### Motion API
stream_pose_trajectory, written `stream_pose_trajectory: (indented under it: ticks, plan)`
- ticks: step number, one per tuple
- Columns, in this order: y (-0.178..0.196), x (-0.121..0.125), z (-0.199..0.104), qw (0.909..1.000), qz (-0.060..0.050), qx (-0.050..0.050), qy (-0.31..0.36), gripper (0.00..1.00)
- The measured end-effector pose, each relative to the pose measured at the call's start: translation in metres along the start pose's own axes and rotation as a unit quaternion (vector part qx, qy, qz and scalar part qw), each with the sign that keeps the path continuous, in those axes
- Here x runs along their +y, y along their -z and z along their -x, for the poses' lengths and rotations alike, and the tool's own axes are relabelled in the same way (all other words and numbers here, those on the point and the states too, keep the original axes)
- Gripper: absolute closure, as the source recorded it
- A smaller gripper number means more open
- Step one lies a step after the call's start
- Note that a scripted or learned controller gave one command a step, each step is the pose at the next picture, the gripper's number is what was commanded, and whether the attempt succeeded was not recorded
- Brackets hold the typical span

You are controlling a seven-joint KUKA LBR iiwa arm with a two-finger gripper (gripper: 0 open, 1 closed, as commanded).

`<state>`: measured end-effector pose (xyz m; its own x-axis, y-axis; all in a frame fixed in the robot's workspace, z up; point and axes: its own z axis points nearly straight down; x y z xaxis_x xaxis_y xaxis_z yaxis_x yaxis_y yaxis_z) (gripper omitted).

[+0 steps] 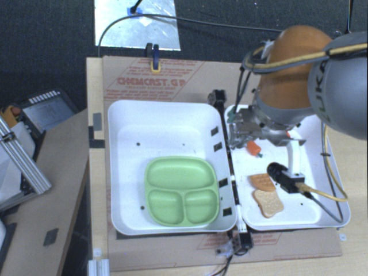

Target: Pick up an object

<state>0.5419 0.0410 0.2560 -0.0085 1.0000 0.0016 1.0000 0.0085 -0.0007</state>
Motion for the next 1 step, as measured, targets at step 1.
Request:
stream_pose_trajectory:
  ticks: [1]
  plan:
    - [-0.0178,-0.0294,-0.0508,1.0000,0.000,0.000,-0.001,1.00]
